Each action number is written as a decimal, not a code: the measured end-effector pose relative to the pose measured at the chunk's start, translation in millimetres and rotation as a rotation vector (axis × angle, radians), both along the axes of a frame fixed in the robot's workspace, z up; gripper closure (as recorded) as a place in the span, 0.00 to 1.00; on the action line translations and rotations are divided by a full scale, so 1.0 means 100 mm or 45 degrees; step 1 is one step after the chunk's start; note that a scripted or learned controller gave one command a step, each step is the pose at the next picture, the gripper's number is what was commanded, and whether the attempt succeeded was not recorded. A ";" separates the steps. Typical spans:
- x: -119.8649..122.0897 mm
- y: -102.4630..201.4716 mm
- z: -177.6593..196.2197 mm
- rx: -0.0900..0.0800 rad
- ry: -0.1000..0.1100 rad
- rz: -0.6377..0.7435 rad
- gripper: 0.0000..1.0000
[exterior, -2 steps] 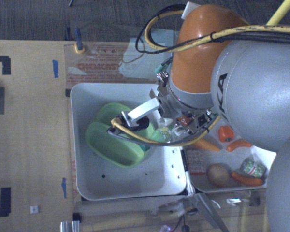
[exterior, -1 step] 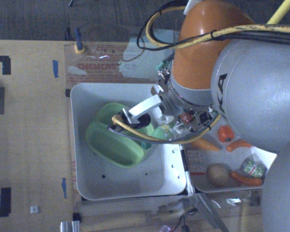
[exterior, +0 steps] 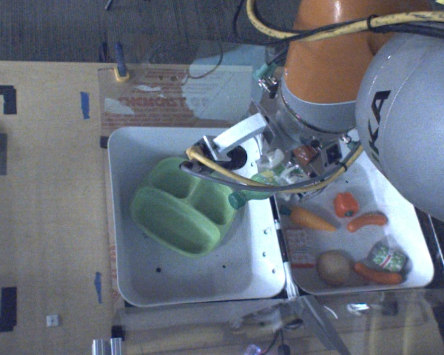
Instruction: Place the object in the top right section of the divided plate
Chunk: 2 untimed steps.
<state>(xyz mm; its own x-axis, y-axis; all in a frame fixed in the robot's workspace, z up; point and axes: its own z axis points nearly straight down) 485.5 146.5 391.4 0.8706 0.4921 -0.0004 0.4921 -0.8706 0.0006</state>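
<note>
The divided plate (exterior: 179, 214), one green piece, lies tilted in the left bin (exterior: 126, 257). Just right of it, the gripper (exterior: 260, 180) hovers over a green object (exterior: 240, 196) at the plate's edge; grip hidden, cannot tell. Right bin (exterior: 422, 268): one carrot (exterior: 313, 220), one pepper (exterior: 345, 204), two sausages (exterior: 367, 221), one potato (exterior: 334, 267).

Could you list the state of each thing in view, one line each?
Divided plate: green, tilted, in the left bin.
Gripper: above the plate's right edge; a green thing is seen under it, grip unclear.
Carrot: lying in the right bin.
Red pepper: beside the carrot.
Potato: resting near the front wall.
Two sausages: lying flat, apart.
</note>
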 end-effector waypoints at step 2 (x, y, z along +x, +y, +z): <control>0.54 0.11 -1.08 0.001 0.008 -0.010 1.00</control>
